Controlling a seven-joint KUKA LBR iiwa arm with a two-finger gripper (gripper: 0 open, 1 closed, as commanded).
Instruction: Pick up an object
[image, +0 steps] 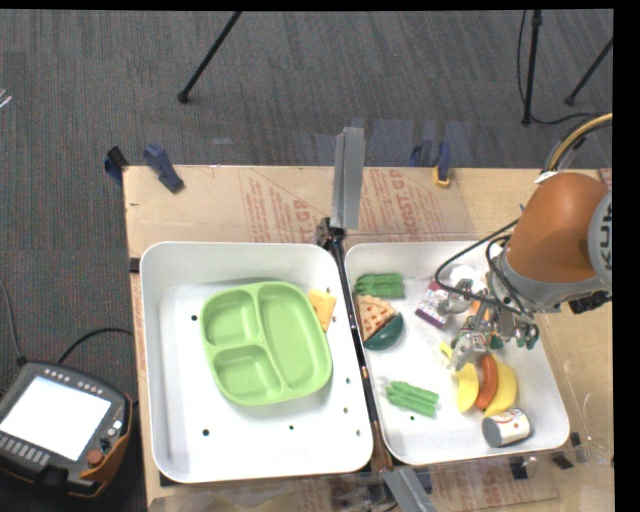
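Pendant (60, 425) w/ lit screen sits bottom-left on the floor, off the bench, cable trailing up the left edge.

Left bin (165, 300): green 3-compartment plate (268, 343) lying flat, roughly centre. Yellow wedge (322, 307) touches the plate's upper-right rim, close to the wall btwn the bins.

Right bin (545, 395) holds the pickable stuff:
- grey can (505, 428) on its side, front-right corner, nearest item to the front rim.
- yellow piece (468, 388) and orange piece (488, 382) packed together w/ another yellow bit on their right, just behind the can.
- green bean bundle (413, 397), front-centre, apart from the others.
- waffle-pattern slice (373, 316) resting on a dark green round piece (388, 333), by the left wall.
- 2nd green bundle (380, 285) at the back-left, just behind the slice.
- purple packet (433, 305), mid-bin, tilted.

Arm comes in from the right; orange band (555, 230) over the bin's back-right area, cables looping off it. Gripper (480, 338) is low in the bin, right of the purple packet and just above the yellow/orange cluster in the frame; contact w/ them can't be judged. Gripper state: can't tell, too much hardware and cable clutter at the tip. No object is visibly held in it.

Bench top is brown board w/ red print, blue clamps (160, 165) at the back edge, grey post (348, 180) standing behind the bins' join.
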